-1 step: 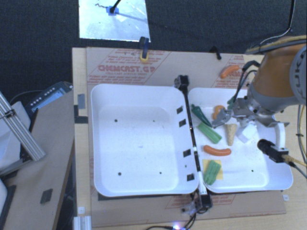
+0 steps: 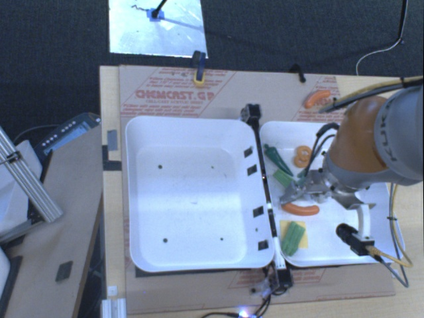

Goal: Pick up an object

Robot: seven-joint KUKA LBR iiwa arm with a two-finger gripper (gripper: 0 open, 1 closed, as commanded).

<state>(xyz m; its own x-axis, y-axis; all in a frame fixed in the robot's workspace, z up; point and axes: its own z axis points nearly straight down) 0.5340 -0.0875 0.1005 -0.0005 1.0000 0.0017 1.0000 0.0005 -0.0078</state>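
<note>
Camera view: white bins on bench.

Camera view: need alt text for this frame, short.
Seen from above, a grey and orange robot arm reaches from the right into the right white bin, its gripper low among small toys: an orange sausage, a green and yellow block and an orange ring. The left white bin sits beside it.
</note>
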